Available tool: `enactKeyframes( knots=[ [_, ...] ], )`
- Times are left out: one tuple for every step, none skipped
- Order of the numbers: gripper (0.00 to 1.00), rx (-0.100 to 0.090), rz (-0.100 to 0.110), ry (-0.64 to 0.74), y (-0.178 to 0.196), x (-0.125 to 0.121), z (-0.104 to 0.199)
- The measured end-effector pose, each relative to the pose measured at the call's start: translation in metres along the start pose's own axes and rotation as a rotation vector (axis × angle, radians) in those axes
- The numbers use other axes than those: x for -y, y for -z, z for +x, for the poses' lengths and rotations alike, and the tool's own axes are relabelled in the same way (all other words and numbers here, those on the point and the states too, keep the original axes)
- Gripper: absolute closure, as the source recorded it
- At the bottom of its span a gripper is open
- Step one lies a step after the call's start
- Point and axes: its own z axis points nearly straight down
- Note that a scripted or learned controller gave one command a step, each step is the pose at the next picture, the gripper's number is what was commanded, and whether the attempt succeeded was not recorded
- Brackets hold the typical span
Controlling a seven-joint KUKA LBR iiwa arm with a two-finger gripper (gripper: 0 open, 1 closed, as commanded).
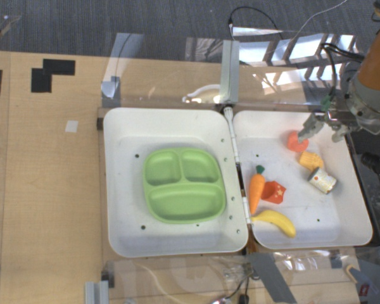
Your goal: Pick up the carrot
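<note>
I see my tool [324, 126] hanging over the far right part of the right bin [342, 233], its two fingers spread apart with nothing between them. The carrot [256, 192] lies well away from the tool, down and to the left of it in my view, close to the wall between the two bins, its green top pointing away from me. Touching the carrot on the side toward the tool is a red piece [274, 192], and a banana [275, 221] lies just beyond its tip. Nearest the tool I see a small red thing [297, 143], then a yellow block [311, 161] and a little can [322, 181]. A green divided plate [184, 185] sits in the left bin [123, 233], farther still.
</note>
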Motion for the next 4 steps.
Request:
enactKeyframes(
  knots=[
    [0.0, -0.001, 0.001, 0.073, -0.121, 0.025, 0.048],
    [0.0, 0.0, -0.003, 0.117, -0.149, 0.077, 0.053],
    [0.0, 0.0, 0.0, -0.32, -0.106, 0.044, 0.047],
    [0.0, 0.0, -0.014, -0.129, -0.152, 0.088, 0.059]
  ],
)
